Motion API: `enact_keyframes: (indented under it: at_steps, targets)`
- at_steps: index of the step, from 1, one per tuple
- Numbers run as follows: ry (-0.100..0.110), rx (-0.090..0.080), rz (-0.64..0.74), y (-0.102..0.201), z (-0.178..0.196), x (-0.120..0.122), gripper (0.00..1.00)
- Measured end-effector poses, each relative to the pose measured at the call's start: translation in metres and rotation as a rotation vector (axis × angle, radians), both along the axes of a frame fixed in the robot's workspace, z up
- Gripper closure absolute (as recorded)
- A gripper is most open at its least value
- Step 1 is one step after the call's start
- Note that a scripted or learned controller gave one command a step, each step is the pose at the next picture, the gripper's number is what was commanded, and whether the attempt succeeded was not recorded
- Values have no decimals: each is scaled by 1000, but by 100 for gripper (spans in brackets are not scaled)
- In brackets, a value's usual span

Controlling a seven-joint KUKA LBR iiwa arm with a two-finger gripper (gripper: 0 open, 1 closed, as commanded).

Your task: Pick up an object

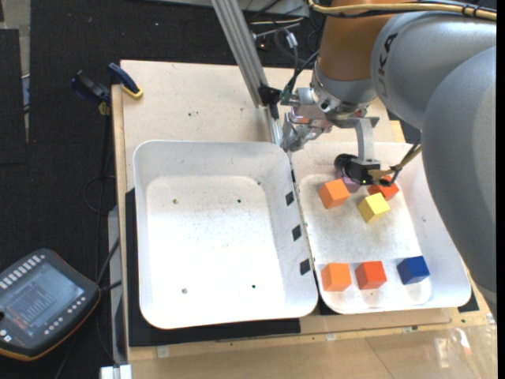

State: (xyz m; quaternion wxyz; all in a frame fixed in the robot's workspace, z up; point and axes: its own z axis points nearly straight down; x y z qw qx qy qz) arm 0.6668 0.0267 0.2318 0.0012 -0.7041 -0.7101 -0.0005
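Observation:
My gripper (294, 136) hangs over the far left corner of the right bin (442, 287), close to the divide between the two bins. An orange cube (333, 193) lies just right of and below it, with a yellow cube (373, 207) beside that. A red cube (387, 188) sits partly hidden behind the yellow one. Along the near side of the bin lie an orange cube (337, 275), a red-orange cube (371, 274) and a blue cube (413, 269). I see nothing held in the gripper.
The left bin (150, 212) adjoins the right one. A slanted aluminium post (241, 38) rises behind the gripper. A blue and yellow clamp (110, 85) grips the bench's far left corner. A teach pendant (39, 302) lies off the bench at lower left.

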Motion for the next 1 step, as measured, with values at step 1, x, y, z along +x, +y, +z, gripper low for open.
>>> enact_keyframes:
  at_steps: [1]
  targets:
    - [-1,0,0,56,-9,1,100]
